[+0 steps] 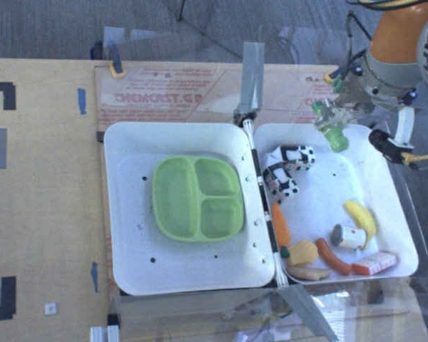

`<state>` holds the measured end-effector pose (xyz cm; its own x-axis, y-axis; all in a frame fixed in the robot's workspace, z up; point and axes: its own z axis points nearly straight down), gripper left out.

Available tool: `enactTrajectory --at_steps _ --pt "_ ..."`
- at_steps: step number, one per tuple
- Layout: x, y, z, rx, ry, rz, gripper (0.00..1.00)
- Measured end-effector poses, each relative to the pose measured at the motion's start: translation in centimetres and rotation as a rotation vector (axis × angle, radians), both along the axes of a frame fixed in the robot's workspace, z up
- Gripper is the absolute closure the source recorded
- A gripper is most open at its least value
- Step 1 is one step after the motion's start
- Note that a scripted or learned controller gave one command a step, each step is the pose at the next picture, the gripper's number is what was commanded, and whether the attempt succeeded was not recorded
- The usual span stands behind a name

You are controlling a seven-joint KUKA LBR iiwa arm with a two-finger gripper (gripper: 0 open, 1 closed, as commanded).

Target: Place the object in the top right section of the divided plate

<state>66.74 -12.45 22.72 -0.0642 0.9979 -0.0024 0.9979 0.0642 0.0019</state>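
My pincer [333, 123] above the right bin's [396, 184] far edge, clenched on a green bottle [336, 135], green divided plate [197, 198] in the left bin [125, 191], well apart.

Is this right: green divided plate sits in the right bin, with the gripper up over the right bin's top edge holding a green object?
Not quite. The camera view shows the green divided plate in the left bin, not the right one. The rest stands: the gripper is over the right bin's top edge with a green object between its fingers.
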Motion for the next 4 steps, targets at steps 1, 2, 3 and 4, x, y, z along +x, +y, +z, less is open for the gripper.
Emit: enactTrajectory --at_steps 1,2,3,4 --pt "-0.9 5.7 1.3 0.002 0.001 0.219 1.00" --pt "-4.1 15.0 -4.2 0.002 0.001 0.414 1.00" --pt "-11.4 14.0 -4.2 0.002 0.002 0.484 1.00" --pt "-11.4 14.0 -4.2 0.002 0.001 0.484 0.00"
